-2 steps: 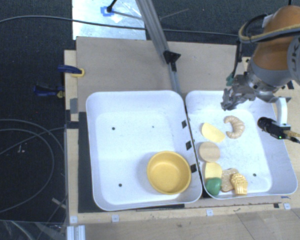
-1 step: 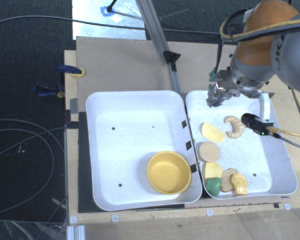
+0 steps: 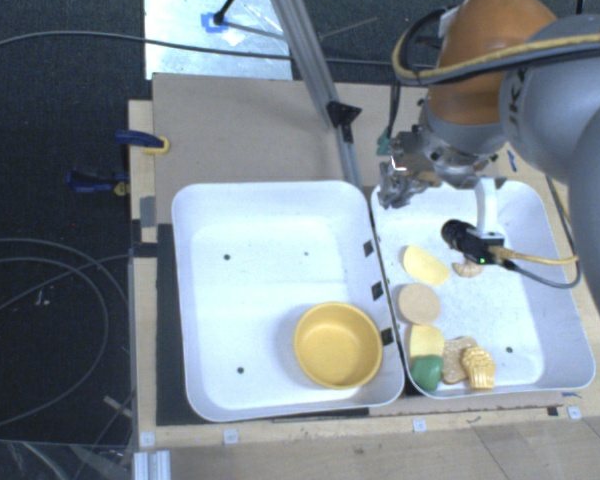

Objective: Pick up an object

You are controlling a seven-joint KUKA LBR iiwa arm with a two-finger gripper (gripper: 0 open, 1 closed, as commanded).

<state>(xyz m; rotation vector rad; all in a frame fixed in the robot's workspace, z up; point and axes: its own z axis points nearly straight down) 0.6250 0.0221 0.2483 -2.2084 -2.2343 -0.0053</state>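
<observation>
The arm's hand (image 3: pixel 405 180) hangs over the back left corner of the right bin (image 3: pixel 550 298), a clump of grey metal parts under the orange band; whether it is open or closed cannot be told here, and nothing is seen gripped in it. The right bin, smooth white plastic with rounded corners, holds a pale yellow oval piece (image 3: pixel 424 265), a flat tan disc (image 3: pixel 418 304), a yellow block (image 3: pixel 426 341), a glossy green lump (image 3: pixel 426 371) and a knobbly golden piece (image 3: pixel 478 367), clustered along its left and front side. The left bin (image 3: pixel 230 238) carries a round yellow bowl (image 3: pixel 337 344) near its front right corner. Both bins sit on a brown cardboard-like worktop (image 3: pixel 240 128).
</observation>
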